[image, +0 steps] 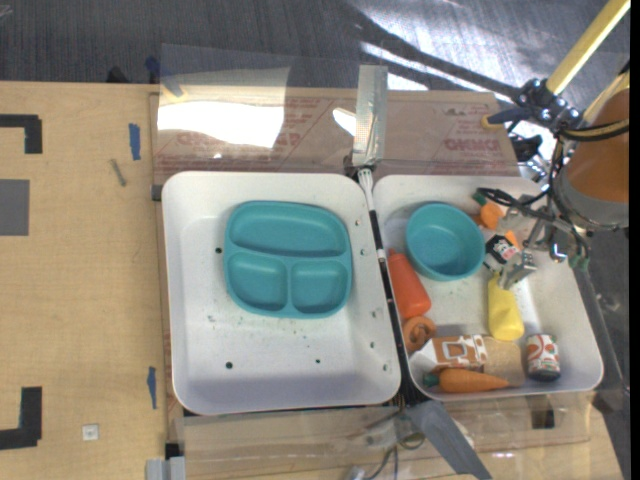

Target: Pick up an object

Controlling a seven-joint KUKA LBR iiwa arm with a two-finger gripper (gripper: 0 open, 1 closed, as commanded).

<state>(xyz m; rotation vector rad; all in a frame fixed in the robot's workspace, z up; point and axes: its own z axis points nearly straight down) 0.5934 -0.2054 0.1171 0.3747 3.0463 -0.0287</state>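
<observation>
Yellow banana (505, 311) lies just below the hand (516, 264), long axis running up-and-down the right bin (590, 368); finger spread, I cannot tell.

Glossy teal plastic tray (288, 258) and bowl (444, 240) sit in smooth white plastic bins (190, 268) on a matt wooden bench (75, 268); clear shiny sheeting (250, 128) lies behind.

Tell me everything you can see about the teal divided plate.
The teal divided plate looks like matte plastic, a rounded rectangle with three compartments: one long section across the far side and two smaller ones nearer the camera. It lies flat, right side up, near the middle of the left bin, touching only the bin floor.
</observation>
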